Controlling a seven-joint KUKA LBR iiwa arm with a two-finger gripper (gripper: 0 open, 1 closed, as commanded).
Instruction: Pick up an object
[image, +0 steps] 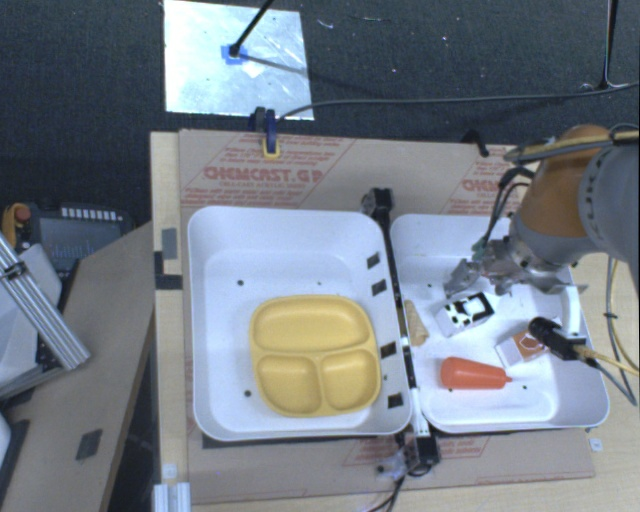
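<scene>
Grey gripper (470, 292), finger state unclear, above black-and-white object (468, 311) in right bin (585, 400)

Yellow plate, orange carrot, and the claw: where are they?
Yellow plate (314, 355), camera view, middle divider.
Orange carrot (473, 374), camera view, middle of its body.
Claw (470, 278), camera view, its tips above the right bin.

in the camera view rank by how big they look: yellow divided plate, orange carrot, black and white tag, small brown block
1. yellow divided plate
2. orange carrot
3. black and white tag
4. small brown block

The carrot and the tag look close in size, so that order is unsure.
</scene>
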